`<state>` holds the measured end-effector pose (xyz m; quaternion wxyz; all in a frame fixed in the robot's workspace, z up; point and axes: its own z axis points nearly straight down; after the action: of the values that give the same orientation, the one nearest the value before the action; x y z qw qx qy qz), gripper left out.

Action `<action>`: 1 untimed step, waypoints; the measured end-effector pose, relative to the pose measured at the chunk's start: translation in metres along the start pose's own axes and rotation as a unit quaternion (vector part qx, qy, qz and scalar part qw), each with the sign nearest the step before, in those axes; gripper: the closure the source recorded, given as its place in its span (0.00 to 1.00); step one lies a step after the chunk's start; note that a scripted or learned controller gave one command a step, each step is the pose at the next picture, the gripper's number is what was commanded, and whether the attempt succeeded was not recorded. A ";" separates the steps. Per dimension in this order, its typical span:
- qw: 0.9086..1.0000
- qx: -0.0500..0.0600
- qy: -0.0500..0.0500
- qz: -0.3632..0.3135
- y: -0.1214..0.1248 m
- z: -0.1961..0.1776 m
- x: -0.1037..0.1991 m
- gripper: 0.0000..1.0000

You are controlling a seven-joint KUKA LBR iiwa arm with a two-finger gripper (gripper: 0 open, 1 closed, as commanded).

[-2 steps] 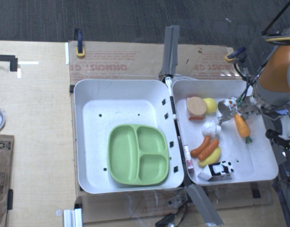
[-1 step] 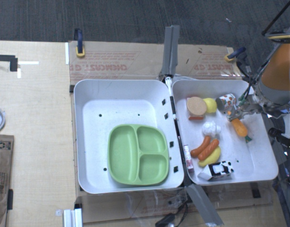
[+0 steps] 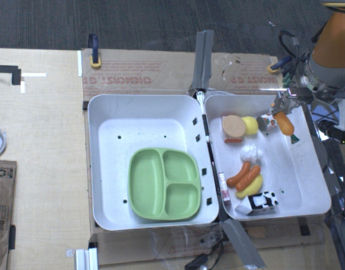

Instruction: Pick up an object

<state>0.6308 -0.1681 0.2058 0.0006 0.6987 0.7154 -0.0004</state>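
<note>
My gripper (image 3: 282, 112) hangs over the far right corner of the right bin (image 3: 307, 179). An orange carrot (image 3: 285, 124) with a green tip lies directly under it, touching or nearly touching it. A small white and red item (image 3: 266, 121) sits just left of the carrot. Further left are a tan bun (image 3: 234, 127) and a yellow lemon (image 3: 250, 125). Nearer the front lie a white lumpy ball (image 3: 251, 152), two orange-red sausages (image 3: 244, 175), a yellow banana (image 3: 250, 187) and a black and white toy (image 3: 262, 202).
The left bin (image 3: 105, 151) holds a green divided plate (image 3: 164, 183). A thin red and white tube (image 3: 222, 185) lies along the right bin's left wall. A grey divider bar (image 3: 203, 61) stands behind the bins. Clamps (image 3: 94, 50) grip the cardboard at the back.
</note>
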 end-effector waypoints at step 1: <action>1.000 0.000 0.000 -0.018 0.029 0.033 0.021 1.00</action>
<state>0.6588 -0.1468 0.1725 0.0005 0.6855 0.7281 -0.0008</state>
